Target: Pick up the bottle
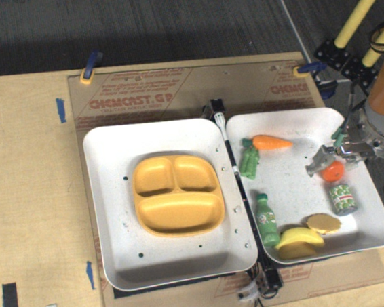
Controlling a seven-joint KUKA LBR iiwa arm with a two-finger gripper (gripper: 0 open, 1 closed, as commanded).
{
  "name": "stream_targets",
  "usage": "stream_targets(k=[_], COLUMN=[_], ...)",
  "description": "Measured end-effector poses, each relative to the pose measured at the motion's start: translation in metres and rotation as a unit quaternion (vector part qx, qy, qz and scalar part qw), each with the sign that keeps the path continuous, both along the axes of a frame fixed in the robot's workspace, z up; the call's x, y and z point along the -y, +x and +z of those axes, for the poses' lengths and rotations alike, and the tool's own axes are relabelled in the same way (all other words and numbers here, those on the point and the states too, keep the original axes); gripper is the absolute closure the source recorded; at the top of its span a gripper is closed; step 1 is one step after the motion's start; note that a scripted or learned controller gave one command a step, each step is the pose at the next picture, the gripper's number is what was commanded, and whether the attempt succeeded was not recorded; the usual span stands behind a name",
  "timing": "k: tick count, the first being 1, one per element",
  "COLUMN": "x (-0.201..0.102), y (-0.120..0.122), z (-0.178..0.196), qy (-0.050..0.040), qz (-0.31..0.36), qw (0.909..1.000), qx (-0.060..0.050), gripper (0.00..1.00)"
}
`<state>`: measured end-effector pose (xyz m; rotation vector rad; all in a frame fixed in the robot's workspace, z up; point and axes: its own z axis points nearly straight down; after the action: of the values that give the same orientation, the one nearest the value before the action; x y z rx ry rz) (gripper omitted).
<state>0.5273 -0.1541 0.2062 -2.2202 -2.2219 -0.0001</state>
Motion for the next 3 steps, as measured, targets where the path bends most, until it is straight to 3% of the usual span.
stream_targets(k=[1, 2, 3], x=[-0.079, -0.144, -0.144], y=[0.007, -0.006, -0.006], z=[-0.022, -0.022, -0.022], qy=[0.0006, 0.0004, 0.0003], qz=[-0.107, -0.205, -0.205], qw=[0.9943, 0.9787, 0.9787], qx=[-0.002, -0.002, -0.002], gripper=[0.0, 0.0, 0.0])
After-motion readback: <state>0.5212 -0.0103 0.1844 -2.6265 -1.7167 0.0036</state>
